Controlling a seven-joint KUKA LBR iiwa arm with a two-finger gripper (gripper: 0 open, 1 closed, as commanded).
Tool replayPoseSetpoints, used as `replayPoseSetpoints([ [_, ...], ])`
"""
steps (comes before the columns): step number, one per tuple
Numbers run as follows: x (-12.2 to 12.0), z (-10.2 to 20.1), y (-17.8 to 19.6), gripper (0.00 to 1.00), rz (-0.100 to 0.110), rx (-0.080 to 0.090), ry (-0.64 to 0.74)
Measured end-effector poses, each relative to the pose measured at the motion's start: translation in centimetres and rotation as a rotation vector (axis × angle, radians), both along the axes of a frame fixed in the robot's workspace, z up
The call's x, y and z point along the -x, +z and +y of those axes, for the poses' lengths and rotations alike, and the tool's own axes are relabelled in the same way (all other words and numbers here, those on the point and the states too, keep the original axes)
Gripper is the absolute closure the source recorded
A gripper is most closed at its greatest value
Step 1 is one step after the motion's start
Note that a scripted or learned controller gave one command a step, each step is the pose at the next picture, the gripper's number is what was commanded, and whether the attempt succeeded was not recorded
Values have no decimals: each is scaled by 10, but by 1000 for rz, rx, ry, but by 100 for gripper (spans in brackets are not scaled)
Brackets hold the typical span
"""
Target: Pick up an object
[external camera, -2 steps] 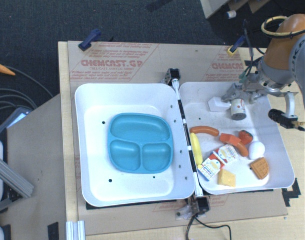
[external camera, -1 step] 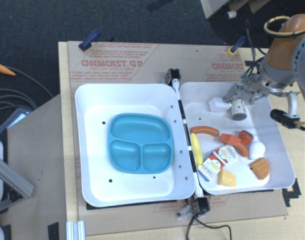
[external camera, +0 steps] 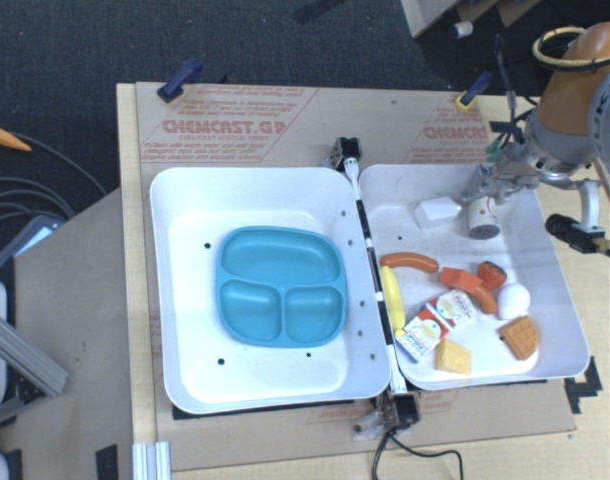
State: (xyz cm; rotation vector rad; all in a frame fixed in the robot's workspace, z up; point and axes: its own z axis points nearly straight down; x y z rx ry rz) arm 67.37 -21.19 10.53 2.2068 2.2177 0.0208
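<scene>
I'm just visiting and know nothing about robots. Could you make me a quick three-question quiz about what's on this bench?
1. True or false: the blue divided plate lies in the left bin.
2. Multiple choice: the pincer hangs over which part of the right bin? A) its far end, beside the small white block; B) its near end, over the cracker; C) its middle, over the sausage.
3. Fill in: the long yellow thing along the right bin's left wall is a ____.

Key: 1 true; 2 A; 3 banana.
</scene>
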Motion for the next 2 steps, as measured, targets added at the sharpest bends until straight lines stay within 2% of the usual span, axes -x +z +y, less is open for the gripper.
replayPoseSetpoints([
  [1, 13, 43, 129, 100, 16, 1, -4],
  [2, 99, 149, 110, 100, 21, -1, -4],
])
